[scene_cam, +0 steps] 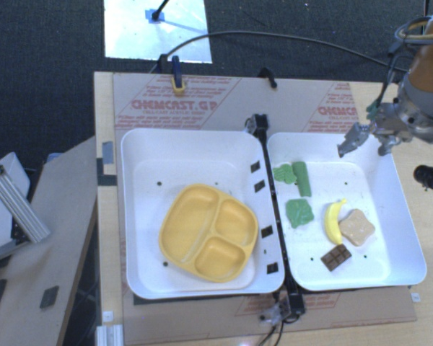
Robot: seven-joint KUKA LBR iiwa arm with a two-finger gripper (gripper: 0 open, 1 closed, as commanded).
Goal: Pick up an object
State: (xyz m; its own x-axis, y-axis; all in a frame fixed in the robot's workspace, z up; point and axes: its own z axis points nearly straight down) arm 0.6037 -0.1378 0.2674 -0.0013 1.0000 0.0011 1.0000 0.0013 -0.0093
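Choc bar [336,257] frontmost in rt bin [398,193]; gripper [366,141] above far edge, fingers spread, nothing held.

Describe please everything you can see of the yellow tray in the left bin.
The yellow tray looks like smooth plastic, with rounded corners and three compartments: one large on the left, two smaller on the right. Nothing lies in them. It rests flat on the floor of the left bin, turned at a slant, toward the bin's near right part. Only the bin touches it.
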